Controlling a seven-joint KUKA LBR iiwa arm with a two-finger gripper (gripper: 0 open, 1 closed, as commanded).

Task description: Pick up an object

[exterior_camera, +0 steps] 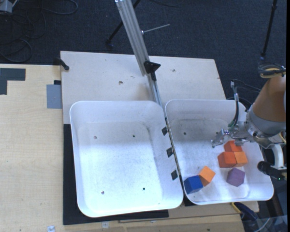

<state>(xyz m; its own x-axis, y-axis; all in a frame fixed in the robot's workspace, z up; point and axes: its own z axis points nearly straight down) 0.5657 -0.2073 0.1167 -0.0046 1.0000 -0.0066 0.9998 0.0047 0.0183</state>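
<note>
The gripper (225, 138) is low in the right bin (193, 111), just above the red-orange blocks (231, 154); its grip state cannot be told, and nothing is seen lifted. The purple block (236, 177), small orange block (207, 174) and blue block (193, 183) lie nearby on the floor, so the pick is judged outstanding.

Bins (77, 129) white plastic, speckled; bench (24, 144) pale wood grain; cubes (236, 177) matt, possibly foam.
</note>
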